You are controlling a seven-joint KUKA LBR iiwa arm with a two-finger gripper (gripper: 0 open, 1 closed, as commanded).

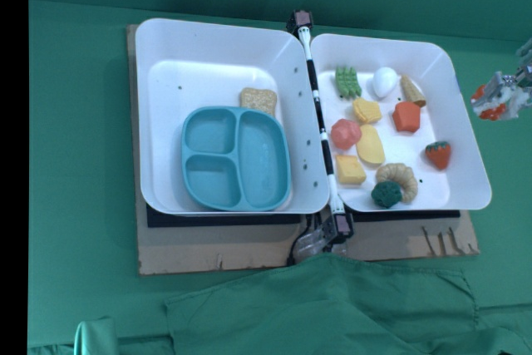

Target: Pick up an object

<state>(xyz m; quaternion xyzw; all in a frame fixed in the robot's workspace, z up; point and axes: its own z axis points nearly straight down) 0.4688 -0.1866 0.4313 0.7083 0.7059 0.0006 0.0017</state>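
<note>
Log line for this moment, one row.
gripper: outside right bin, right of it | held: nothing seen | toy food in right bin | left bin: teal tray, cracker

Two white bins (pixel 166 46), one blue divided tray (pixel 237 158), one cracker (pixel 258 101), ten toy foods (pixel 370 145)

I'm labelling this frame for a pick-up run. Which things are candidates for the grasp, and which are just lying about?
Candidates, right bin:
strawberry
croissant
broccoli
white egg
green beans
pincer, right of the bins

Lying about, left bin:
blue divided plate
cracker
</note>
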